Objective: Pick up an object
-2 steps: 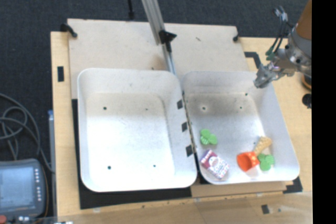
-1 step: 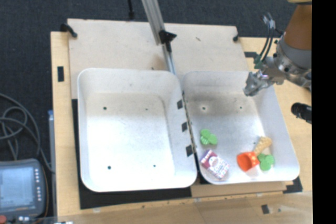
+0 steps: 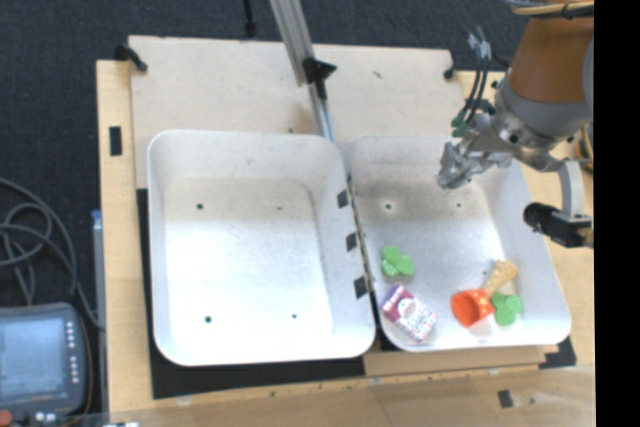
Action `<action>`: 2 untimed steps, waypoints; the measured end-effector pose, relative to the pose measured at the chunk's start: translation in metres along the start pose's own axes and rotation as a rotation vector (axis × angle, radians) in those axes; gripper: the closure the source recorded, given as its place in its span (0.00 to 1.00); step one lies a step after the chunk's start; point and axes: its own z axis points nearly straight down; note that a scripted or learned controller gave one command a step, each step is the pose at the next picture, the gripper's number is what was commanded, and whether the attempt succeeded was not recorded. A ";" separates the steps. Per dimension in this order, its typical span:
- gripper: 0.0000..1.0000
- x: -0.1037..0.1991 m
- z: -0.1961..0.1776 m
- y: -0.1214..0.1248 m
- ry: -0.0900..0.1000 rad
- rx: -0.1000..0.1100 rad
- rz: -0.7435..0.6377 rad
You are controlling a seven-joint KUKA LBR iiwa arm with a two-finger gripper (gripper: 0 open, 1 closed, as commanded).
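Observation:
My gripper [image 3: 452,173] hangs over the back part of the right bin [image 3: 425,165], well away from the objects, and nothing shows between its fingers. Near the bin's front lie a green lumpy toy [image 3: 397,263], a pink and white packet [image 3: 409,314], an orange cup-like piece [image 3: 469,307], a tan piece [image 3: 499,274] and a small green piece [image 3: 508,309]. All of them rest on the bin floor, in front of and below the gripper in the view.
The left bin [image 3: 250,245] sits beside the right one, divided by a shared rim with black clips [image 3: 352,240]. A slanted metal pole [image 3: 290,15] rises behind the bins. A black knob [image 3: 550,220] juts in at the right bin's right edge.

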 end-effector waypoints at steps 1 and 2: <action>1.00 0.039 0.004 -0.013 0.000 0.001 0.000; 1.00 0.085 0.022 -0.029 0.000 0.002 0.000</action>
